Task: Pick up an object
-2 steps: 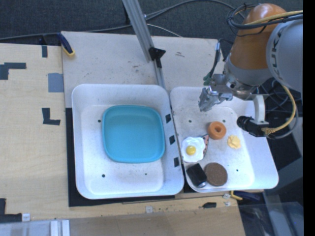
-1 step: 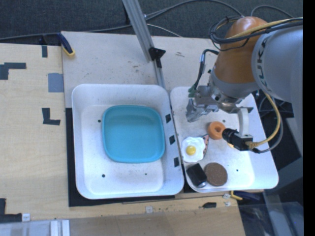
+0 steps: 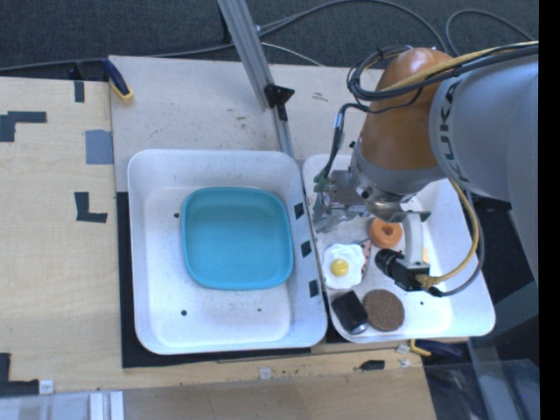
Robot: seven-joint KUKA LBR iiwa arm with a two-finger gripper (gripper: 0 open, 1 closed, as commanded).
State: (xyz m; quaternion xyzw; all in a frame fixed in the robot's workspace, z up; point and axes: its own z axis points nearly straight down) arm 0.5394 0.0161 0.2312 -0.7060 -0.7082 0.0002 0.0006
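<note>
On the worktop point(image 3: 52, 234), the left bin point(image 3: 149, 322) holds a turquoise square plate point(image 3: 236, 237). The right bin point(image 3: 464, 313) holds a toy fried egg point(image 3: 344, 264), a black block point(image 3: 348, 311), a brown disc point(image 3: 383, 310) and an orange ring point(image 3: 385, 233). The gripper point(image 3: 325, 206) hangs over that bin's left edge — whether the jaws are released or clenched, I cannot tell. The egg looks light, flat and probably slippery — better to pinch it across its rim.

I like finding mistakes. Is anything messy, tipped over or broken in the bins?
Nothing stands out. The blue plate lies flat in the left bin; the fried egg, brown disc and orange piece rest apart in the right bin.
</note>
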